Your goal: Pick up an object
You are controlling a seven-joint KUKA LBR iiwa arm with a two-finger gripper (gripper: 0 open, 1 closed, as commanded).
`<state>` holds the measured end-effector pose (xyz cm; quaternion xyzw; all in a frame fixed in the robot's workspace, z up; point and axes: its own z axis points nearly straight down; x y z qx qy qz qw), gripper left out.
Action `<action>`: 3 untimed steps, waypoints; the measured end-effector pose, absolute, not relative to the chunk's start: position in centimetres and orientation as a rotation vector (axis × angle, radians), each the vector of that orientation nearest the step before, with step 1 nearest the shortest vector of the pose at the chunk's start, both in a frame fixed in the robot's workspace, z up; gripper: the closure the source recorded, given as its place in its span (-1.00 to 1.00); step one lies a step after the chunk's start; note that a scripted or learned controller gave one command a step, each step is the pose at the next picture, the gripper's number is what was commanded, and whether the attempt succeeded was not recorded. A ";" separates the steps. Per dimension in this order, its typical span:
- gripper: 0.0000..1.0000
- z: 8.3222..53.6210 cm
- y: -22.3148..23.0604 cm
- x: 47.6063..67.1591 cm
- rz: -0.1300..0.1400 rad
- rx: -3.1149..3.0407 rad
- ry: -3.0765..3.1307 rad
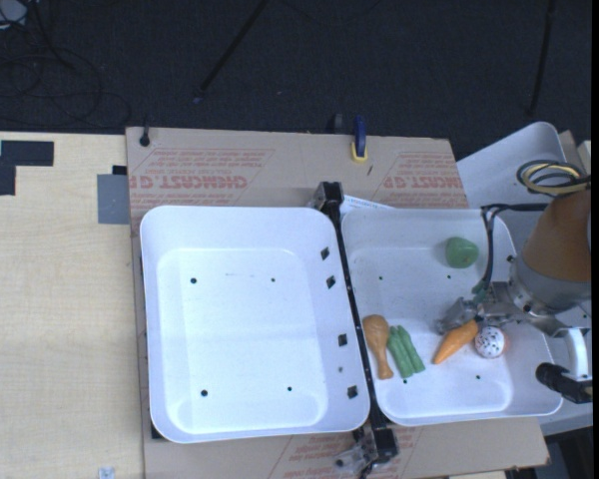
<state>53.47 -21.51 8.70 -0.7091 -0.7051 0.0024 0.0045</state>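
A dark floor strewn with cables fills the twelve o'clock part of the scene, and below it a pale wooden bench (50, 307) bears a sheet of brown cardboard (280, 173). Red print runs across that cardboard upside down from this view; the letters look like a repeated brand word, but they are too soft to read with certainty. A small blue and yellow clamp (358, 140) sits at the cardboard's twelve o'clock edge.

Two shallow white bins lie side by side on the cardboard. The left bin (170, 267), toward nine o'clock, shows bare white floor with a few dark dots. The right bin (419, 407), toward three o'clock, holds five things: a green rounded object (460, 252) near its one o'clock corner, an orange carrot (455, 342) at its centre-right, a white speckled ball (489, 342) touching the carrot's three o'clock side, a green pod-like piece (406, 351) and, just beside it at nine o'clock, a tan club-shaped object (378, 344).

The gripper (476, 312) hangs right over the carrot's upper end, close to the ball; whether its tool is spread or pressed together cannot be told
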 end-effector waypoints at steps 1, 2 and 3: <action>-1.00 13.4 -21.4 61.5 -0.002 -2.222 -2.226; -1.00 9.3 -19.8 64.5 0.000 -2.220 -2.224; -1.00 8.7 -15.7 64.3 0.004 -2.218 -2.220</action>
